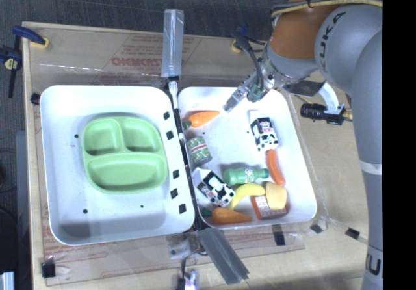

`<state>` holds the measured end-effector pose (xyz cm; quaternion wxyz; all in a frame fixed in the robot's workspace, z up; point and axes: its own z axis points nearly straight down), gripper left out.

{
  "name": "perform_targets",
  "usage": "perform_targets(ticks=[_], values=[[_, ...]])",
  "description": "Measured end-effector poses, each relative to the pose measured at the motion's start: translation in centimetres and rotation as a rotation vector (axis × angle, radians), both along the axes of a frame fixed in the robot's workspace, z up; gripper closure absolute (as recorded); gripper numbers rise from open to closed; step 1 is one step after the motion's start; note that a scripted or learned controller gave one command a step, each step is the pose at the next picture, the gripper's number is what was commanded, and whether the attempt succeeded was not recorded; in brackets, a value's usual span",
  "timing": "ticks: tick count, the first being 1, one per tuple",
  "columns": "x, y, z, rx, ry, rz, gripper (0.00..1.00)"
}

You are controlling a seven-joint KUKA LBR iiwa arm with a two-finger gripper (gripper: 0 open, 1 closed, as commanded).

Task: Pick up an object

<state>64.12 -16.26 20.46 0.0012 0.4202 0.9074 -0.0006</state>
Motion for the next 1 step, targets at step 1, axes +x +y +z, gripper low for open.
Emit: perform_targets(ticks=[1], values=[[-0.03,-0.02,-0.05,0.0,0.001,-0.001,0.0]])
